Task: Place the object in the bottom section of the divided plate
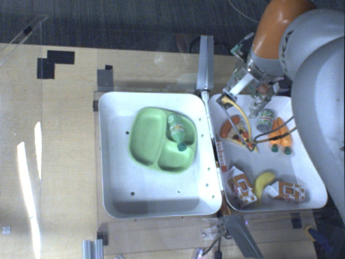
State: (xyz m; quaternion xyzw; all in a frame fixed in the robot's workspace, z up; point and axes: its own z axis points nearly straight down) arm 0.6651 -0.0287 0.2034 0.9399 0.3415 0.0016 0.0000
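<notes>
A green divided plate [143,139] lies in the left bin [116,161]. A small clear bottle [176,127] with a green cap rests on the plate's right side, its body in the upper right section and its cap end pointing toward the bottom section. My gripper [262,95] hangs over the far end of the right bin [312,196], just above a small can [265,120] and well to the right of the plate. Nothing shows between its fingers.
The right bin holds a carrot [280,131], a banana [262,182], two brown-and-white packets [241,189] [289,190], a red-orange item [232,129] and small green pieces [275,149]. A metal divider [205,69] runs between the bins.
</notes>
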